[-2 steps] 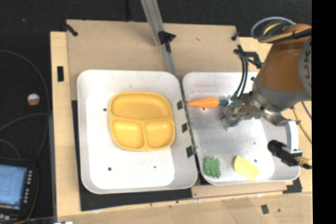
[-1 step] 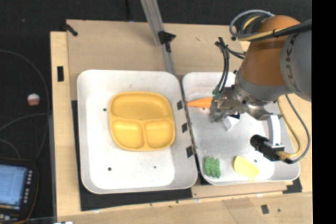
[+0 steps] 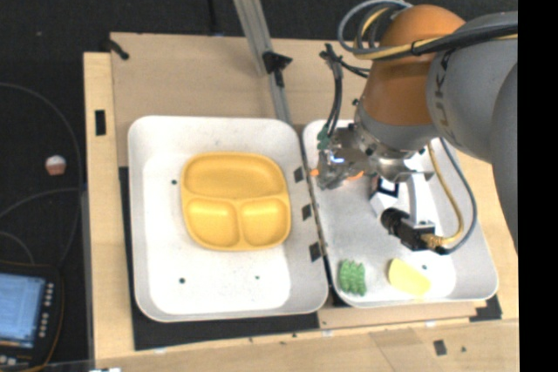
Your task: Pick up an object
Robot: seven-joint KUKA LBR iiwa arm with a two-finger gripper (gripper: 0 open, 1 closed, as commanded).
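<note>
Camera view, arm: reaches in from right, wrist low over upper-left part of right bin [image 3: 475, 274].
Claw [image 3: 334, 170]: near right bin's left wall; metal parts w/ small orange glint; open or closed — can't tell, nothing seen between them.
Objects: green piece [image 3: 352, 275] & yellow piece [image 3: 408, 277] lie at right bin's front, near each other, well apart from claw.
Left bin [image 3: 157, 187]: holds yellow divided tray [image 3: 235, 199], untouched.
Worktop [image 3: 174, 70]: bare tan board behind bins.
Progress: judged early; no pick shown yet, grasp & lift both left.
</note>
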